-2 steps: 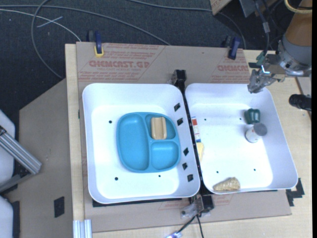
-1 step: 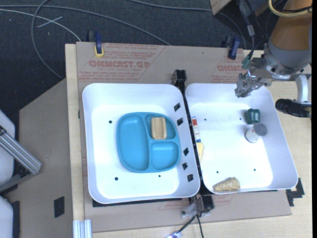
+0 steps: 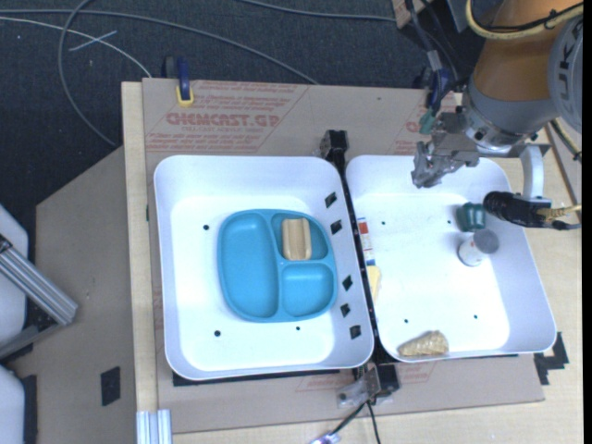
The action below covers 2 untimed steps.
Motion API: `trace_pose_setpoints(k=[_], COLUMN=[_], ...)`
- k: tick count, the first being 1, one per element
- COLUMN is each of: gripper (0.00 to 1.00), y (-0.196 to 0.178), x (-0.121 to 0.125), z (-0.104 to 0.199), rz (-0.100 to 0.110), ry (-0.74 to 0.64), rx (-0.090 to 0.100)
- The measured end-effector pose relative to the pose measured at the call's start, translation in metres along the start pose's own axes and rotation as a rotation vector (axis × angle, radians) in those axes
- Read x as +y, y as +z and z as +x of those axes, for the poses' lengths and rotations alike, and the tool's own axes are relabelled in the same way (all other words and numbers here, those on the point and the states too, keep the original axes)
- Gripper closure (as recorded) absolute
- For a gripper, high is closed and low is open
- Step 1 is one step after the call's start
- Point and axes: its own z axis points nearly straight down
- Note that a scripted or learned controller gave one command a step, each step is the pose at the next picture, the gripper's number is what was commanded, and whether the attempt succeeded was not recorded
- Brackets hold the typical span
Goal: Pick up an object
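Worktop (image 3: 240, 109) bore two shallow white bins, the left bin (image 3: 185, 322) holding a blue divided plastic plate (image 3: 250, 266). Above the far side of the right bin (image 3: 435, 289) hung the pincer (image 3: 431, 172), its spread untellable. A small teal lump (image 3: 470, 216) lay near, rightward; centring squarely over it, clear of the small grey cap (image 3: 474, 248) beside it, seemed best.

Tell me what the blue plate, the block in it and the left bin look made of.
Blue plate: moulded plastic, going by its even colour, rounded dividers and dull sheen. Block: probably wood, tan with paler streaks, matt; not certain. Left bin: likely plastic, smooth white with rounded rim.
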Motion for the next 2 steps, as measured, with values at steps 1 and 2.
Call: trace_pose_setpoints(k=[1,2], gripper=[1.0,1.0], y=[0.005,0.025], x=[-0.023,-0.041], z=[0.056,0.109], rz=[0.002,0.003], ry=[0.0,0.0], rx=[0.0,-0.001])
